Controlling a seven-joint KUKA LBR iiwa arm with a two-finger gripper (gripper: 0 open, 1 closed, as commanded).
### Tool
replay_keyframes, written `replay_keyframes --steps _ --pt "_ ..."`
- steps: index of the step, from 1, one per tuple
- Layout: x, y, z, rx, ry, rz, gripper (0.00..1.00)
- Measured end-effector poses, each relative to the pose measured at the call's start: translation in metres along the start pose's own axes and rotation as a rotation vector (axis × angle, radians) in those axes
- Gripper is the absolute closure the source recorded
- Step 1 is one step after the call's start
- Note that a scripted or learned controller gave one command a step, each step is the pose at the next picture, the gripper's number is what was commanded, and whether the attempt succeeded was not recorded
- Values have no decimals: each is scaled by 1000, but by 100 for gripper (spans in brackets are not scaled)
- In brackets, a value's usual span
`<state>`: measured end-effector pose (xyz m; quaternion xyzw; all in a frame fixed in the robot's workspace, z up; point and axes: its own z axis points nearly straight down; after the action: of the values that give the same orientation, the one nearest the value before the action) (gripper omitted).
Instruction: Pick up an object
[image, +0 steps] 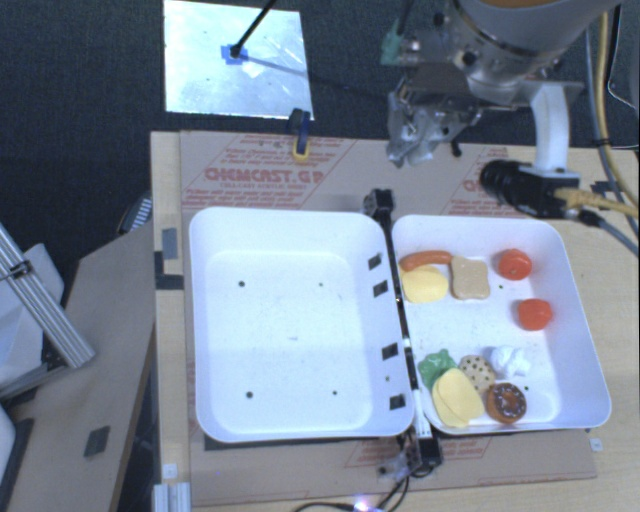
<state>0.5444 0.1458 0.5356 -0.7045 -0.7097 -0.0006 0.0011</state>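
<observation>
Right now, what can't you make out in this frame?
- Gripper: blurred, above the bins' far rim; finger state unreadable.
- Arm: cut off by the top edge.
- White object in the right bin: too small to identify.
- Green item: partly hidden by the yellow pieces.
- Board lettering: partly blurred.

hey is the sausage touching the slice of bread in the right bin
Apart, narrowly. The camera view shows a thin strip of white bin floor between the sausage and the upper left corner of the slice of bread.
</observation>
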Motion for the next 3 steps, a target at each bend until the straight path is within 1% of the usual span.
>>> replay_keyframes --steps 1,2,3 --pt "23 -61 0 -1 0 -1 100" --pt "49 -60 278 15 -8 5 100" --pt "75 -56 176 -11 3 0 100"
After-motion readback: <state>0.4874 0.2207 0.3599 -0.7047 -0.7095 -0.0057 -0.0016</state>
